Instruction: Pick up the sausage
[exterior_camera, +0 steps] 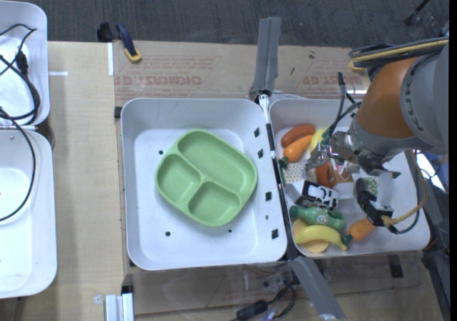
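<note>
The sausage point(298, 132), a short orange-red link, lies at the back left of the right bin point(421, 237). An orange carrot-like piece point(295, 147) lies right beside it. My gripper point(327, 160) hangs low over the middle of that bin, just right of and nearer than the sausage, among the toy foods. A reddish item point(323, 174) sits directly under it, partly hidden by the gripper body. The sausage is apart from the gripper.
The left bin point(136, 170) holds a green divided plate point(206, 178). In the right bin lie a banana point(318, 235), a green vegetable point(319, 215), a black-and-white piece point(319, 194) and a small orange piece point(360, 228). A divider wall point(270, 162) separates the bins.
</note>
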